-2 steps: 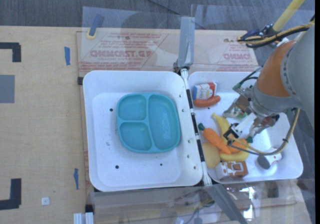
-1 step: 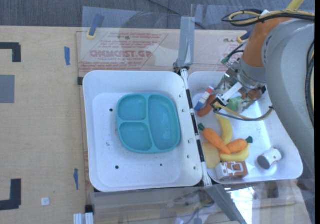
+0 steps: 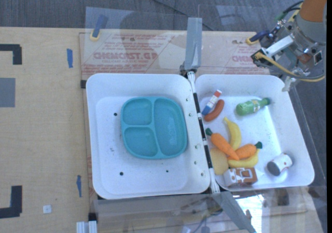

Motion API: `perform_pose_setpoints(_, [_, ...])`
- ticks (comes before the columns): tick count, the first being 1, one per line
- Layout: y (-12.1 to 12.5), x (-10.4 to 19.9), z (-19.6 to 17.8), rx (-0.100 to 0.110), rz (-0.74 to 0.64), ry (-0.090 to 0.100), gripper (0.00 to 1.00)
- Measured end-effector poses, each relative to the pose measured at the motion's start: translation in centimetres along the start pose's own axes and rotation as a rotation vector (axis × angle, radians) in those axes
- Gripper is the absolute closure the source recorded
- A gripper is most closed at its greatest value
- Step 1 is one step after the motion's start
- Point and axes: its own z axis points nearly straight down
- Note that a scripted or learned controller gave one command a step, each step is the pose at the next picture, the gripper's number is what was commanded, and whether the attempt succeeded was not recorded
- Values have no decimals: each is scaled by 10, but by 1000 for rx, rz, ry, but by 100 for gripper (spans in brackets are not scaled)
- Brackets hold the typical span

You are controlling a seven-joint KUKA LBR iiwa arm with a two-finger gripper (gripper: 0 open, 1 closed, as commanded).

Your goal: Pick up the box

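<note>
A small brown and white box lies at the front edge of the right bin, touching a yellow slice and a banana behind it. A smaller white carton with red and blue ends leans on a sausage near the bin's back left. My gripper hangs over the right bin's back right corner, well above and away from both boxes, with cables wrapped around the wrist.
The right bin also holds a green bottle, two carrots, bananas and a white cup on its side. A teal divided plate sits in the left bin.
</note>
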Motion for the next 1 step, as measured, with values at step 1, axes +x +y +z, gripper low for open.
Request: perform_pose_setpoints(1, [-66, -18, 94, 3, -21, -1, 0])
